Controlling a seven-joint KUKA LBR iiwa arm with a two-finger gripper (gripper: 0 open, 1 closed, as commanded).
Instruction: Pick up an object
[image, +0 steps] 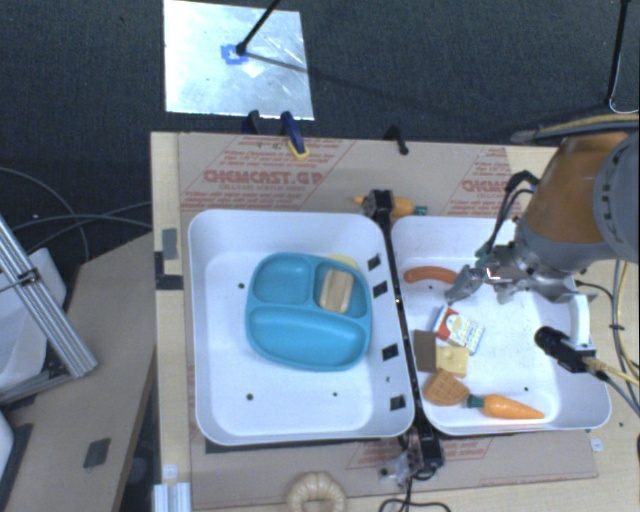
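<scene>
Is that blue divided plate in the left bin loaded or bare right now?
Loaded. The blue plate holds one tan bread-like piece in its upper right compartment; the other compartments look bare.

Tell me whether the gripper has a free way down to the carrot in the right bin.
Probably yes: the carrot lies apart at the bin's near edge, uncovered, with the gripper above the same bin.

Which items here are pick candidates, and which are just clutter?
Job: gripper; right-bin items: sausage, small carton, cheese slice, cookie, carrot.
Lying about: blue plate and the bread slice on it, blue clamp.
</scene>
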